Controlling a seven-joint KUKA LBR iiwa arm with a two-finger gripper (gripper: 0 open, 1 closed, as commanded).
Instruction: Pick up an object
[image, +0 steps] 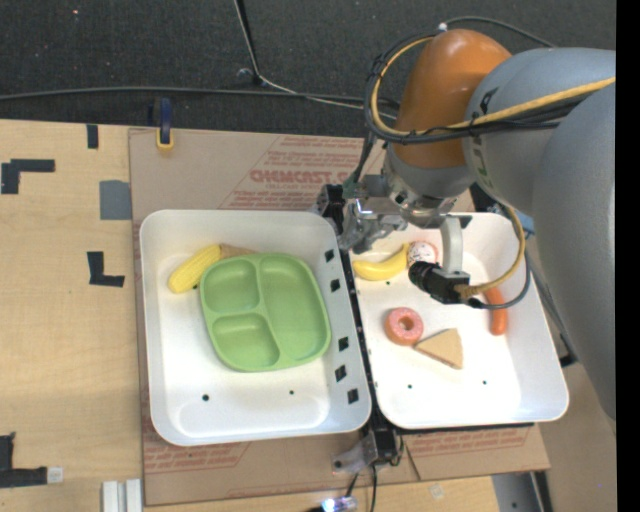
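My gripper (372, 232) hangs over the back left corner of the right bin (520, 395), just above a yellow banana (381, 266). Nothing shows between its fingers, and their spread is hidden by the wrist. In the same bin lie a pink donut (404, 325), a tan wedge of bread (442, 348), an orange carrot (497, 310) and a small red and white item (422, 250). The left bin (170, 400) holds a green divided plate (264, 308) and a yellow corn cob (193, 268), with a brown piece partly hidden behind the plate.
The arm's grey body and orange band fill the upper right and cover the back of the right bin. A black cable with a dark connector (440, 282) hangs beside the banana. The divider between the bins (345, 320) runs just left of the gripper.
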